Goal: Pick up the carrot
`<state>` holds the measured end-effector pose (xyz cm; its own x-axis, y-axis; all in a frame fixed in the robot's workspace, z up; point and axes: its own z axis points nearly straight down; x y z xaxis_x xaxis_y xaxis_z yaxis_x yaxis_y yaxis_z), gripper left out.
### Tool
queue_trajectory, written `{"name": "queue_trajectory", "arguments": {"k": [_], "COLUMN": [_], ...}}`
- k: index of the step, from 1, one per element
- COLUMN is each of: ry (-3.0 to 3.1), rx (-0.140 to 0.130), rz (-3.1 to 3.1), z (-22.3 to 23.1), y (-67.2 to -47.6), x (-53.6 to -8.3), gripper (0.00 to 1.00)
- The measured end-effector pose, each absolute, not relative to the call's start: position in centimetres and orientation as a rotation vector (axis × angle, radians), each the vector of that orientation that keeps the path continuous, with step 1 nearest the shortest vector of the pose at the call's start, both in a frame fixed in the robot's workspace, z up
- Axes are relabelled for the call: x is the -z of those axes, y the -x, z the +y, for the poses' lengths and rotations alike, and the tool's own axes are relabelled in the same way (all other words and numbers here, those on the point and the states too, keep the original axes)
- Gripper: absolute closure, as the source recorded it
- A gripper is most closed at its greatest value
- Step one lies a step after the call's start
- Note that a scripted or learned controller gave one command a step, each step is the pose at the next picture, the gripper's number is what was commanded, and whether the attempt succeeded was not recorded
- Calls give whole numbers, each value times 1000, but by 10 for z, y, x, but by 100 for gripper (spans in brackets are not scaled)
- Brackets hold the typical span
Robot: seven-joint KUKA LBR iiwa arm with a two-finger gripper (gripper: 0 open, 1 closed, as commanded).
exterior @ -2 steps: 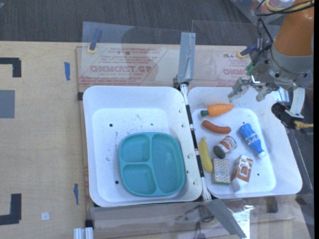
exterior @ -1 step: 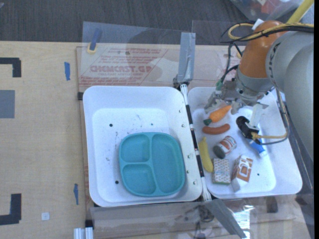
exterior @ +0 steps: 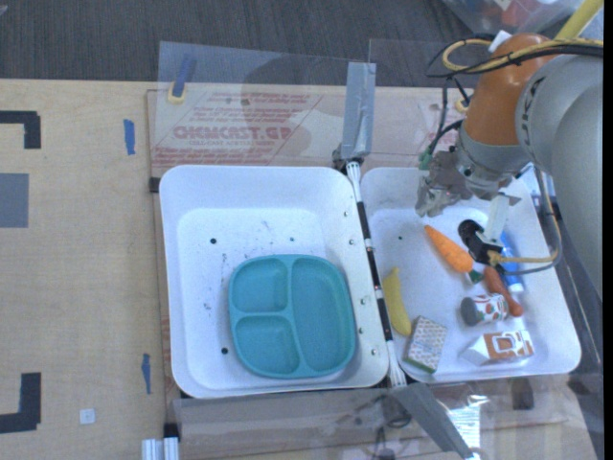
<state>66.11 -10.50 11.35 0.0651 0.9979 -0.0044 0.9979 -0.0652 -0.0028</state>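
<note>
Carrot (exterior: 448, 248): in the right bin (exterior: 403, 226), long axis slanting from back-left to front-right.
Gripper (exterior: 437, 199): just behind the carrot's back-left end, apart from it; its opening cannot be told.
Judged move: a short drop forward onto the carrot, closing across its width.
Orange-red piece (exterior: 504, 291): near the carrot's front-right end; a likely mix-up.
Grey can (exterior: 482, 308): just beyond that.
Yellow piece (exterior: 395, 301): front-left of the carrot.
Teal plate (exterior: 290, 316): well apart from the carrot, left bin.
</note>
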Motion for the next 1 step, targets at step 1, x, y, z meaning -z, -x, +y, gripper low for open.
{"name": "queue_trajectory", "arguments": {"k": [1], "ry": [-2292], "rx": [8], "rz": [2147], "z": [-105], "y": [-661], "x": [-113], "gripper": [0]}}
